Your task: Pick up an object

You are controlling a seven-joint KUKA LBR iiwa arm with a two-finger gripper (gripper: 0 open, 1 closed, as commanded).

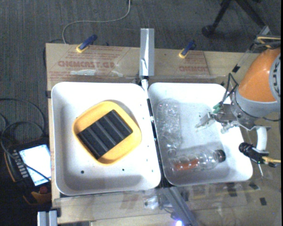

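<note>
Approach step: I'm over the right bin with nothing grasped yet.

From my seat, the table [54, 55] carries two white bins: the left bin [66, 173] holds a big yellow tray with a black ribbed insert [107, 132], lying flat near its middle; the right bin [236, 171] holds two clear plastic bottles. The arm [260, 84] reaches in over the right bin's right side. One clear bottle [198, 160] lies on its side along the near wall, its dark cap pointing right; the other, a crumpled one [168, 117], sits toward the bin's left wall. My end effector [212, 117] hangs above the bin floor between them, apart from both, and I cannot tell whether it is released or clenched. Next, I judge, I must centre it over the capped bottle's body, across its long axis, then descend.
</note>
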